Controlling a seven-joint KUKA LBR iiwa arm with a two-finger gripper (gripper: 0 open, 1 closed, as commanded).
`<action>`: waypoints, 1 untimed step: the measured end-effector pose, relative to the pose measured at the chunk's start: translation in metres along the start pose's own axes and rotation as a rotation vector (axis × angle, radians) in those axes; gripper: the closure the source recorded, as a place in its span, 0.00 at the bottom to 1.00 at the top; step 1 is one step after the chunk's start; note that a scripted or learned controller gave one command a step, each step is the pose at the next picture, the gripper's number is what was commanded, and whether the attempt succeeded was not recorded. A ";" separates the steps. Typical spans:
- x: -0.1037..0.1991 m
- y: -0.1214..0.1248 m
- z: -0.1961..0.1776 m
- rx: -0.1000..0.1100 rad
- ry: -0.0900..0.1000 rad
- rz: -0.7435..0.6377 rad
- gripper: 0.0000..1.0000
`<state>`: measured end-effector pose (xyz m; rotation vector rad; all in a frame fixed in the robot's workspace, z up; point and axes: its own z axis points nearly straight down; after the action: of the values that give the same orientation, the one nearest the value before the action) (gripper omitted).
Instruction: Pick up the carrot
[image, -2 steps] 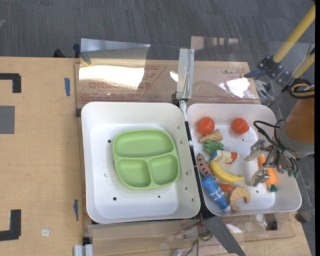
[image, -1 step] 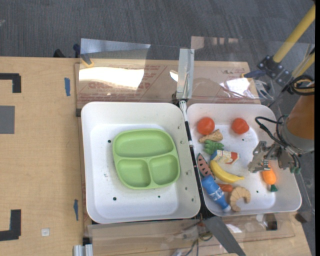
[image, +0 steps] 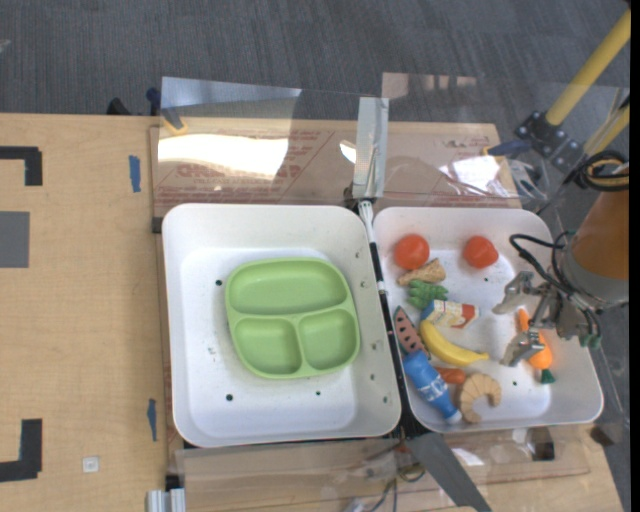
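One arm over right bin, gripper beside carrot (wrist low).

Orange carrot at right bin's edge

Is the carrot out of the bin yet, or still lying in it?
Still in. The carrot lies on the right bin's floor by its right wall, with the pincer directly over it.

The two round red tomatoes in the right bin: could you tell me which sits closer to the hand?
The right-hand round red tomato, nearer the hand; the other tomato lies by the bins' divider.
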<state>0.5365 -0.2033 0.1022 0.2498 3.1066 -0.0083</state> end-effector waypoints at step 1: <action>-0.003 0.001 -0.011 0.002 -0.009 -0.001 1.00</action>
<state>0.5389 -0.2031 0.1135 0.2468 3.0980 -0.0118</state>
